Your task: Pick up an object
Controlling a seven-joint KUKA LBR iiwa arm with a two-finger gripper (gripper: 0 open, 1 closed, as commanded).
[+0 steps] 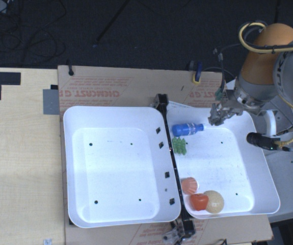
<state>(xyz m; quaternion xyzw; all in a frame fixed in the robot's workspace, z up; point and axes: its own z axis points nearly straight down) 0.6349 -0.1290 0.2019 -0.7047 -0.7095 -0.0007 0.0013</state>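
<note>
In the right bin (248, 188) a blue bottle (186, 129) lies on its side near the far left corner. Just below it sits a small green leafy piece (179, 146). At the near left corner three things cluster: a pale orange round piece (189, 185), a red tomato-like piece (199, 201) and a beige ball (214, 201). My gripper (216, 117) hangs over the bin's far edge, to the right of the bottle's cap and apart from it. Nothing shows between its fingers.
The left bin (115, 213) lies beside the right one, with a black divider rail (167, 157) between them. Both rest on a cardboard sheet (115, 88). A black bracket (261, 140) sticks in over the right bin's right rim.
</note>
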